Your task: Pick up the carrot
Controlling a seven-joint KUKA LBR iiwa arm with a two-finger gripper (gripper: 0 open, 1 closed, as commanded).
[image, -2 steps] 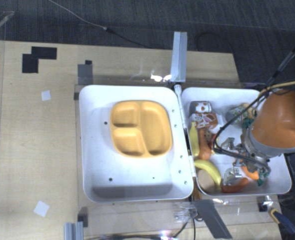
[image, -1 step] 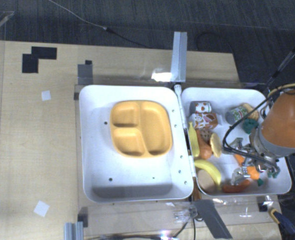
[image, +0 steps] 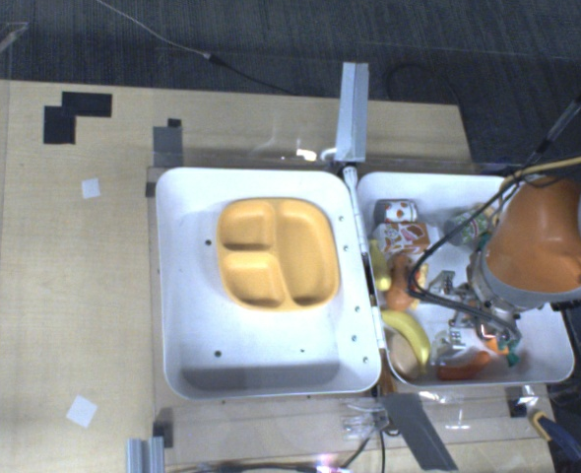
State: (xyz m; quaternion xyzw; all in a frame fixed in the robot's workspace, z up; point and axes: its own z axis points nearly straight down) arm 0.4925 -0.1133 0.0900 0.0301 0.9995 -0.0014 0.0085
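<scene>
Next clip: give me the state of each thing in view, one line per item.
Hand: low in the right bin, above the carrot; grip unclear.
Carrot: lying at the front of the right bin, partly hidden by the hand.
Banana: lying in the right bin, left of the carrot.
Plate: yellow, three compartments, flat in the left bin.
Carton: lying at the back of the right bin.
</scene>
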